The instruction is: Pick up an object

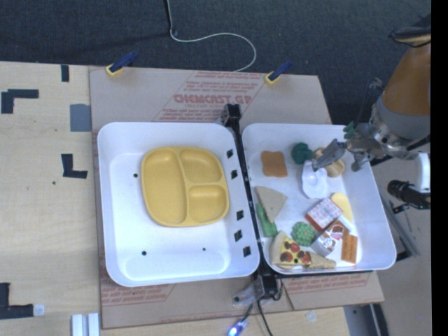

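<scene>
Two shallow white bins sat side by side on a brown cardboard sheet (pixel 203 96) in mid-frame. The left bin (pixel 119 187) held a yellow plastic divided tray (pixel 185 185), three compartments, lying flat near the bin's centre.

The right bin (pixel 381 236) held the clutter. An orange-brown toast-like square (pixel 274 164) lay at its upper left, with a small dark green lump (pixel 302 152) just beside it to the right. A beige wedge (pixel 271 201) and a slim green pod-shaped piece (pixel 266 220) lay along the left wall. At the lower edge: a toy pizza slice (pixel 294 252), a green broccoli-like floret (pixel 303 232), a red-and-white packet (pixel 323 215), a yellow rounded piece (pixel 341 206) and a small orange carton (pixel 348 248) (several touching or overlapping).

The grey gripper (pixel 334 157) reached in from the right edge, over the upper right part of the right bin. Its fingers looked spread, nothing seen between them. A white bottle-like object (pixel 313 182) lay just below and left of the fingertips; contact could not be judged.
</scene>
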You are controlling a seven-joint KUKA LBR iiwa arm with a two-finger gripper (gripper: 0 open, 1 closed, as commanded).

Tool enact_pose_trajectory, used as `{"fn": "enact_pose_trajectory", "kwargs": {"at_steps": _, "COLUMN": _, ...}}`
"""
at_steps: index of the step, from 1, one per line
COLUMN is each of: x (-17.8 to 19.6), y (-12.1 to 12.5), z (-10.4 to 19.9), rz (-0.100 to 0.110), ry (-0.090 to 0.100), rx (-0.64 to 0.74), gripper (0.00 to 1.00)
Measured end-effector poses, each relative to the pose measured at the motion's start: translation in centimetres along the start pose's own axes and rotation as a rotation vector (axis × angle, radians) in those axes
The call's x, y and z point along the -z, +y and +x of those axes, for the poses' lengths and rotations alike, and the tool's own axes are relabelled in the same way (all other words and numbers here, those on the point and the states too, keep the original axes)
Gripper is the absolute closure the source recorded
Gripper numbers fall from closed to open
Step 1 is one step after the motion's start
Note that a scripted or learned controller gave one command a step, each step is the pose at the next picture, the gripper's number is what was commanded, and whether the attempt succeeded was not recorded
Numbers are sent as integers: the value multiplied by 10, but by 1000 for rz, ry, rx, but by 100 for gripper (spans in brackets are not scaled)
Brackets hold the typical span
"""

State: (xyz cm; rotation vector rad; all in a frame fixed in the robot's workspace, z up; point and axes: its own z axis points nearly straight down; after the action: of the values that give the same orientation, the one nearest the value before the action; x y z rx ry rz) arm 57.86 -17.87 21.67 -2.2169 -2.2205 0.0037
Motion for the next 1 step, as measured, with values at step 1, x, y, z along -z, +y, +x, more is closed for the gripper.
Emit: {"fn": "enact_pose_trajectory", "kwargs": {"at_steps": 1, "x": -120, "y": 91, "z": 10, "rz": 2, "ry": 0, "rx": 4, "gripper": 0}}
